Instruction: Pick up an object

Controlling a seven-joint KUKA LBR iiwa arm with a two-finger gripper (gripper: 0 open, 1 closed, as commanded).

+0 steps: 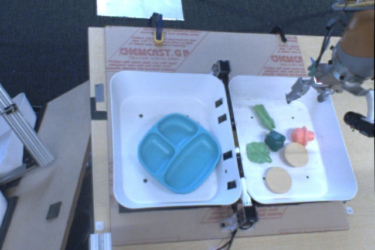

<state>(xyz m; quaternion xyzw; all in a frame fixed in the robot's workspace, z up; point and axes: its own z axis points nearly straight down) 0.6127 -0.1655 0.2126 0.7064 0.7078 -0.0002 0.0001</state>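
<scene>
Well left of the claw [309, 89] we see a blue divided plate [179, 152] in the left bin [126, 88]. In the right bin [340, 143], below the claw, lie a green pod [264, 116], a green leaf [258, 153], a teal lump [274, 140], two tan discs [278, 180] and a pink piece [303, 136] (all apart from it). Its fingers are spread, gripping nothing.

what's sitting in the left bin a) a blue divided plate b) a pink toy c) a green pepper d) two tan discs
a: the blue divided plate lies alone in the left bin, while the small toys and the tan discs lie in the right bin.
</scene>
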